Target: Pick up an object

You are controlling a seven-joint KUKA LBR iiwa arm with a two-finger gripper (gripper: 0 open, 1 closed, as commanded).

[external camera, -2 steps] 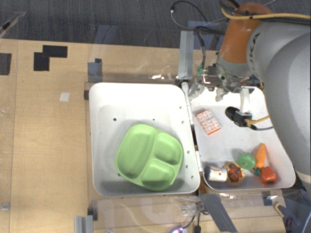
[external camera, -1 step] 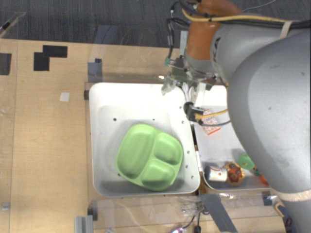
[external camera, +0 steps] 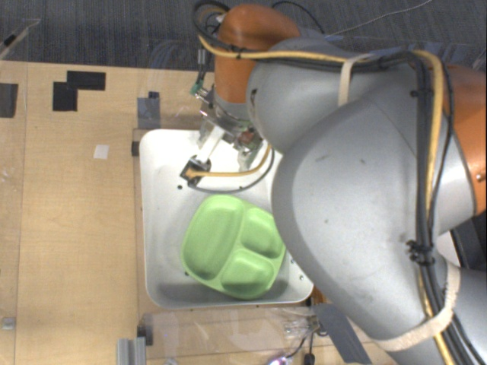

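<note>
Reaching in from the right, grey robot arm (external camera: 358,188) with orange band (external camera: 247,25) above the wrist covers most of the right side of the view. Two-finger gripper (external camera: 228,147) sits low over the far end of the shallow white plastic bin (external camera: 160,204), near its far wall. Jaw state: cannot tell, as the wrist and cabling mask it. Nothing seen held.

Task's thing: light green moulded plastic tray with three compartments (external camera: 232,245), open side up, lying in the near half of the same bin. Its near edge is close against the bin's near wall; its right side runs under the arm's bulk. A strip of bare white bin floor separates tray from gripper.

Pale wooden bench (external camera: 68,226) to the left carries black angular marks (external camera: 76,88) near its far edge.
</note>
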